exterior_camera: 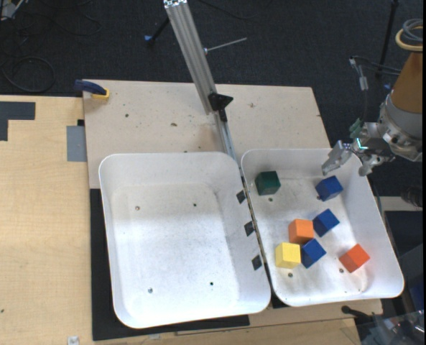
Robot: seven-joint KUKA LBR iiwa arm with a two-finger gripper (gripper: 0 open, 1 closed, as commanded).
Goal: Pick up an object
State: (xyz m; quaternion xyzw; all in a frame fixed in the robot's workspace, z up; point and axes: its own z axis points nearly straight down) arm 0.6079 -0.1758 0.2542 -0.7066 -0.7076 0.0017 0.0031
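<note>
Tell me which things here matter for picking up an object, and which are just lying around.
For the job:
- gripper
- right bin
- green block
- three blue blocks
- two orange blocks
- yellow block

Lying about:
- left bin
- aluminium bar
- blue-and-yellow clamp

No readable text or labels anywhere.

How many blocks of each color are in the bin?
Blue blocks: 3
Orange blocks: 2
Green block: 1
Yellow block: 1
Total: 7, all in the right bin.
</note>
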